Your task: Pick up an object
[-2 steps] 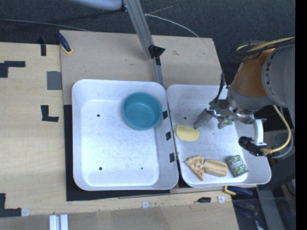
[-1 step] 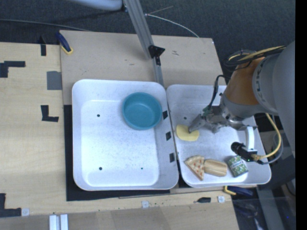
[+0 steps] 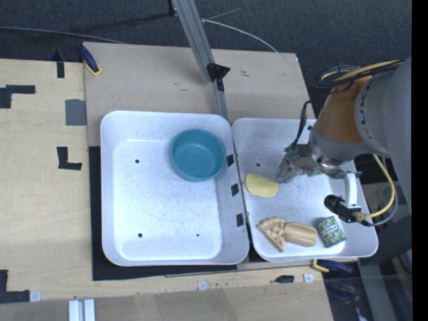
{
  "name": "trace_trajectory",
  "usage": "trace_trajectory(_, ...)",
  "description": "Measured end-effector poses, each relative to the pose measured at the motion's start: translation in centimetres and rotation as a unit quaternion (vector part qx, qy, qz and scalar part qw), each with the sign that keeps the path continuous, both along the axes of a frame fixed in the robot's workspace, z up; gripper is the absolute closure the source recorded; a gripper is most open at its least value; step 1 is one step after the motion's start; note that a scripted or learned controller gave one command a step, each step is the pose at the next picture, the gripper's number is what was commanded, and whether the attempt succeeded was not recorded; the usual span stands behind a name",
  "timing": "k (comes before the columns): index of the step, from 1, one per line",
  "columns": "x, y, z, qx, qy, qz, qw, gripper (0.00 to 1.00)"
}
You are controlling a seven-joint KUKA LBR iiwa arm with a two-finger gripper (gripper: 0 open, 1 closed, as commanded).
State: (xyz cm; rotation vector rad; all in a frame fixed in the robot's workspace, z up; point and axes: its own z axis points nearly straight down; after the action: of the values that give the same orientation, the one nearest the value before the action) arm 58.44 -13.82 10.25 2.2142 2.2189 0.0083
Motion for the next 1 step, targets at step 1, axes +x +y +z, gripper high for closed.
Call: trace_trajectory(1, 0.15, -0.46, 4.32, 0.0002, 0.003, 0.000, 1.0000, 1.00)
